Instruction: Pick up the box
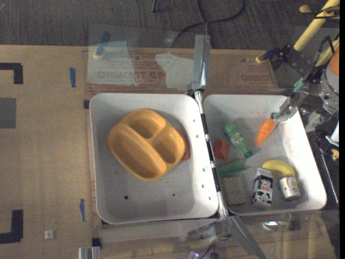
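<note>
**Box lies untouched in right bin; hand at far right rim**

The worktop point(43, 161) carries two shallow white bins side by side. The left bin point(108, 204) holds an orange divided tray point(146, 143), set toward its far half, with a small red item point(186, 154) showing at the tray's right edge.

The right bin point(312, 196) holds the box point(263, 186), a small carton with black and white markings, lying near the bin's near edge, right of centre. Just to its left sits a grey speckled block point(234, 190). Just to its right lies a small can point(290, 187) with a red band, and a banana point(278, 167) lies just beyond both box and can. Further left are a green bottle point(236, 137), a flat green piece point(232, 168) and a red item point(221, 149) close to the divider between the bins. A carrot point(264, 131) lies toward the far right part of the bin.

The hand point(284, 111) sits at the far right corner of the right bin, just beside the top of the carrot and well apart from the box. Nothing is seen between its fingers; whether they stand wide or narrow cannot be told at this size. The arm's orange band point(335, 62) shows at the right edge.
</note>
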`<action>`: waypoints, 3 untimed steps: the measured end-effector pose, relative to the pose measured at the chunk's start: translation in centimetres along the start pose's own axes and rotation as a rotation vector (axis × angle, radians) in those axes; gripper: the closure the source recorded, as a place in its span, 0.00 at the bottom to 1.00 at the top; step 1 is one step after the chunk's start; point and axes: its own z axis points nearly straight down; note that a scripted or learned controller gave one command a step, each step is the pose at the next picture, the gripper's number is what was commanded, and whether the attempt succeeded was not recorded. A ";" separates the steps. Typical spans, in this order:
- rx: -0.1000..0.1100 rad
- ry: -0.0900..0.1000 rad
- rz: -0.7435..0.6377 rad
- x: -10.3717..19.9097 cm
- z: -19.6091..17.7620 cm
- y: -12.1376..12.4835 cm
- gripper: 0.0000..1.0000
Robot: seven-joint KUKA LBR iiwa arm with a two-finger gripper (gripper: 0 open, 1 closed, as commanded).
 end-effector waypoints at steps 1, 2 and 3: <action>0.005 0.001 0.098 13.6 7.0 -3.6 0.00; 0.000 0.000 0.050 3.4 3.6 0.7 0.00; 0.000 0.001 0.126 4.4 17.0 -2.3 0.00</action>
